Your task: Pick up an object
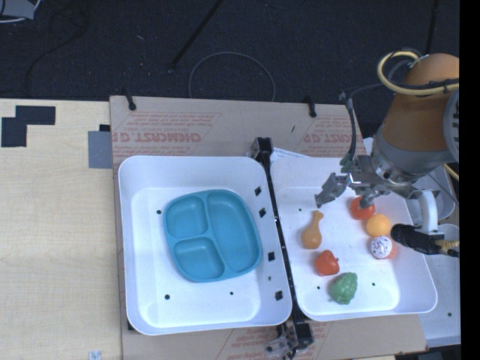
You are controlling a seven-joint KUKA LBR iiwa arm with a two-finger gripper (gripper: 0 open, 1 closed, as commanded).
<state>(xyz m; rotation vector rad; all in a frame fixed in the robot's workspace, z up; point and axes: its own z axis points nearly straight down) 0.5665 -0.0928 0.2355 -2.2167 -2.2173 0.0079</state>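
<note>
Basically we've got the gripper (346,192) with fingers spread and apparently empty over the right bin (420,303), beside the red piece (361,208), so closing could clip the orange ball (378,225).

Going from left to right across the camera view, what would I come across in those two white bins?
Blue divided plate → orange gourd-shaped toy → red toy → green toy → white patterned ball.

camera: single, fixed overhead | slanted down | covers both bins (135,201) | arm (420,111) enters right
</note>
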